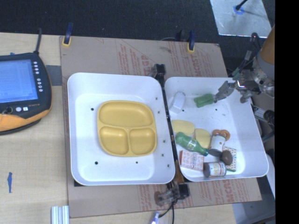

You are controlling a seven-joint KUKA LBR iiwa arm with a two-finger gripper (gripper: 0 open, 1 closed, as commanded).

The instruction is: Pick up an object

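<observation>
Gripper at the green block, nothing lifted yet.

In the right bin [243, 125] the gripper [221, 93] sits low beside a small green block [204, 100], its tip touching or just short of the block's right end; whether it is spread or pressed together cannot be told. The block lies on the bin floor near the back, so the pick looks unfinished: grasp and lift remain. Toward the front of that bin lie a green bottle [189, 143], yellow pieces [183, 126], a small can [214, 169] and a carton [191, 160]. A yellow divided tray [126, 127] rests in the left bin [81, 125].
</observation>
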